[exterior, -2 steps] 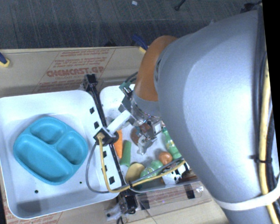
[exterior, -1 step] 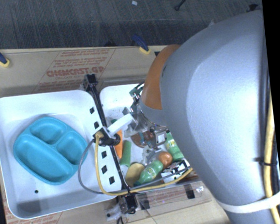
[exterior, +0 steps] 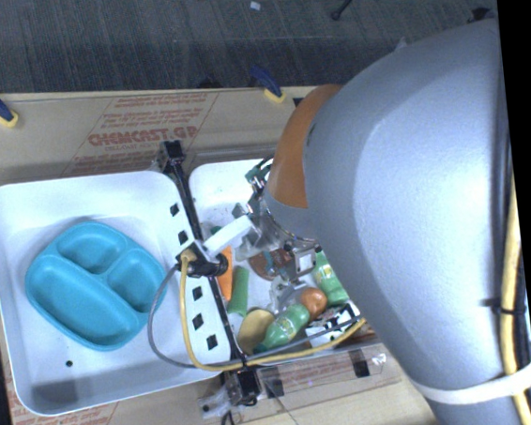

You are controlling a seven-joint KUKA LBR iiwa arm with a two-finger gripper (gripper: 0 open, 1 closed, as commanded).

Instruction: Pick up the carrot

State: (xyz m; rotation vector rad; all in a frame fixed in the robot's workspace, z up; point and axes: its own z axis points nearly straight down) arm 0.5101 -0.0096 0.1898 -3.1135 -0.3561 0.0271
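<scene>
Arm (exterior: 409, 229) reaches in from the right and bulks over most of the right bin (exterior: 215, 179); orange band (exterior: 289, 171) sits above the wrist. Gripper (exterior: 274, 253) is down low inside that bin, in among the clutter. Its tip is a tangle of metal and shadow from this angle, so I cannot tell how it is set or whether it has anything.

Carrot (exterior: 224, 285): a short orange piece showing at the bin's left side, just beside the black divider (exterior: 194, 252) between the 2 bins, partly under a white strip (exterior: 230, 232) and touching a green vegetable (exterior: 237, 295) below it. It lies on the bin floor, left of the gripper, near but apparently apart from it.

Other items in the right bin: a yellowish round piece (exterior: 255, 326), a green elongated piece (exterior: 285, 325), an orange-red round thing (exterior: 311, 300). This last one could be mistaken for the target.

Left bin (exterior: 18, 280) holds a blue divided tray (exterior: 94, 283). A yellow cable (exterior: 205, 355) loops across the divider and the front rim.

Progress, as judged: approach done, arm lowered into the correct bin. Nothing shows the carrot lifted or clamped. Left to do: secure the carrot, raise it clear. Crowding and the divider close by look like the main hindrances.
</scene>
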